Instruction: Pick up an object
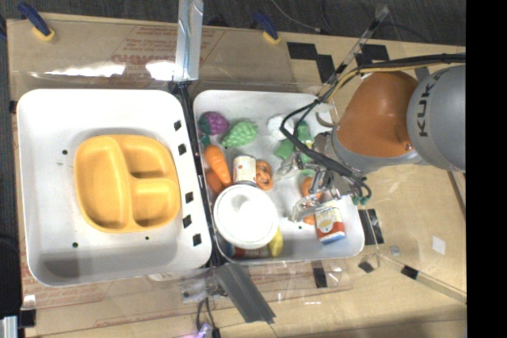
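1. I am standing by the bench and looking down at two white bins. The left bin point(40, 170) is holding a yellow tray point(127, 180) with three parts.

2. The right bin point(253, 100) is full of small toys — a purple grape bunch point(212, 123), a green bumpy fruit point(242, 133), an orange carrot point(217, 164), a little can point(244, 168) and a big white bowl point(245, 214).

3. The grey arm with the orange band point(379, 116) is reaching in from the right side of the frame. Its gripper point(310, 200) is hanging low over the lower right part of the right bin.

4. I cannot tell how the gripper is set, because wires and metal bits are hiding it.

5. A small red and white carton point(329, 222) is lying in the lower right corner of that bin. It is sitting just beside the gripper, a bit lower and to the right in the frame.

6. The carton's long side is running roughly up and down the frame, leaning a little.

7. I think the carton is the closest thing to grab — the gripper is needing only a tiny slide toward the lower right.

8. The bowl is sitting near on the left, so a bump could be happening there.
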